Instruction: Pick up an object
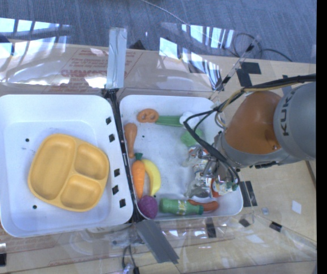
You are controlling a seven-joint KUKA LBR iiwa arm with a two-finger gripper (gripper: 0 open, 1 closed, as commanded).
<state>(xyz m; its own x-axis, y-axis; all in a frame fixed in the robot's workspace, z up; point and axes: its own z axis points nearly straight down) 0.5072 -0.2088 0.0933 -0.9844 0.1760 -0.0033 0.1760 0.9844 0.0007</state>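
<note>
My gripper point(202, 182) reaches down into the right bin point(169, 153), near its lower right corner. Just below it lie a green bottle point(180, 206) and a red-orange item point(209, 205) along the bin's front wall. Along the bin's left side sit a carrot point(138, 176), a banana point(153, 177), a purple grape bunch point(147, 206), a tan drumstick point(130, 136) and a brown pretzel-like piece point(147, 116). A green stick point(169, 120) lies at the top, and a green object point(190, 137) sits beside the wrist.
The left bin point(15, 119) holds a yellow divided tray point(67, 172). The grey arm with its orange band point(254, 124) and black cables covers the right bin's right side. Clear plastic and tape surround both bins.
</note>
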